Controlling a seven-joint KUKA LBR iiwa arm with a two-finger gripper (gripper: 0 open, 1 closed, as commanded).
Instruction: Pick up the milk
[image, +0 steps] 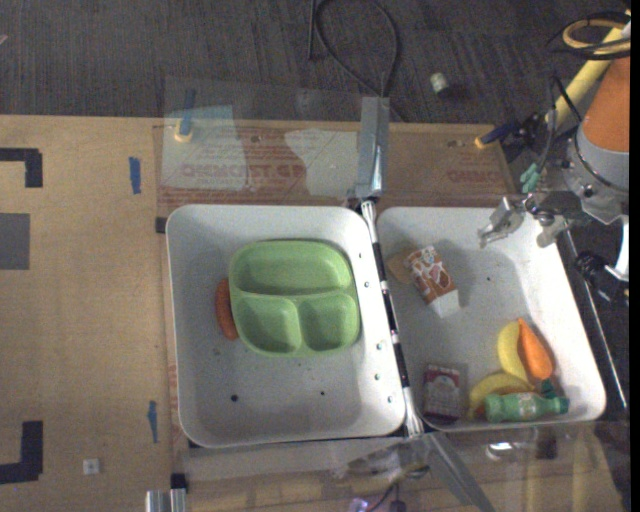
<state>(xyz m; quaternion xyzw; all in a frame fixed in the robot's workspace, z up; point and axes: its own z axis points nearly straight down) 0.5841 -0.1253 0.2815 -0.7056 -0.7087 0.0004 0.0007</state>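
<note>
Tan bench (80, 330) over grey carpet (150, 50); spread pincer (522, 222) hangs apart from milk (432, 277)

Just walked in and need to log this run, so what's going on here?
A KUKA arm's gripper hangs over the top right corner of the right bin, holding nothing. Its target, the small milk carton, lies on its side in that bin's upper left, untouched and well apart from the gripper. A banana, carrot, green bottle and small red packet sit along the bin's lower edge. The left bin holds a green divided plate.
</note>
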